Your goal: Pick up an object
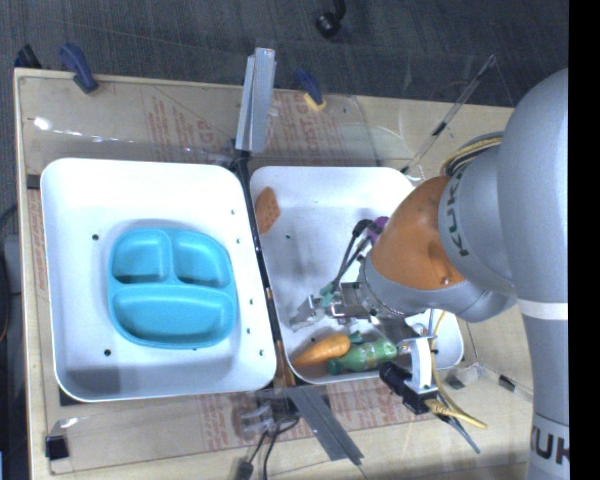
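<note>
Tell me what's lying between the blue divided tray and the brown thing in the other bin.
In the camera view, the bins' two adjoining white walls lie between the blue tray and the brown object; otherwise the stretch is bare bin floor.

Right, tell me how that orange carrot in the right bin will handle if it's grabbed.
The carrot looks tapered and rounded, so it may roll or squirt out of a pinch. It seems smooth, probably light plastic. It lies against the green bottle by the bin's near wall, which could crowd the end effector.
</note>
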`<state>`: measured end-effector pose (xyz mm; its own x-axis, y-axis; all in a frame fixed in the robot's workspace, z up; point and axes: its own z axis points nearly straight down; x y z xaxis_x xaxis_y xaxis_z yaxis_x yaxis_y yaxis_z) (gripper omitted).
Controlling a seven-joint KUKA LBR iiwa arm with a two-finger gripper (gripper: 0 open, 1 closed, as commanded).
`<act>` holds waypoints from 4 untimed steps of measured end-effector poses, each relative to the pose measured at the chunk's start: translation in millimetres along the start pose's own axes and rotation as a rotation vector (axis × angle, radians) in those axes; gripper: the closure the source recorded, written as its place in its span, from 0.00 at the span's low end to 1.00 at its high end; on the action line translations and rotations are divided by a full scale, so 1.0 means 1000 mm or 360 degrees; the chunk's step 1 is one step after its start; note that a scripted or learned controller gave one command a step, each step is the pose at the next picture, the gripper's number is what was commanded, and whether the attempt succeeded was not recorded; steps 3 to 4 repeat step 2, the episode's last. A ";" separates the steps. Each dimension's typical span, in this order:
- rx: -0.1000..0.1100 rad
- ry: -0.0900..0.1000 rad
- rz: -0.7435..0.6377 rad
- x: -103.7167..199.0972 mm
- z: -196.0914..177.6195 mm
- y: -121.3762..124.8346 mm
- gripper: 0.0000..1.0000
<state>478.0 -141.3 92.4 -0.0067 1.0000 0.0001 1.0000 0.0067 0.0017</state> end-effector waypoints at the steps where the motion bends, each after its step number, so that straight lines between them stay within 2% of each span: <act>1: -0.0003 0.0000 -0.0006 0.000 -0.010 0.002 1.00; 2: -0.0003 -0.0001 -0.0006 0.000 -0.010 0.002 0.00; 4: -0.0003 -0.0001 -0.0006 0.000 -0.010 0.002 0.00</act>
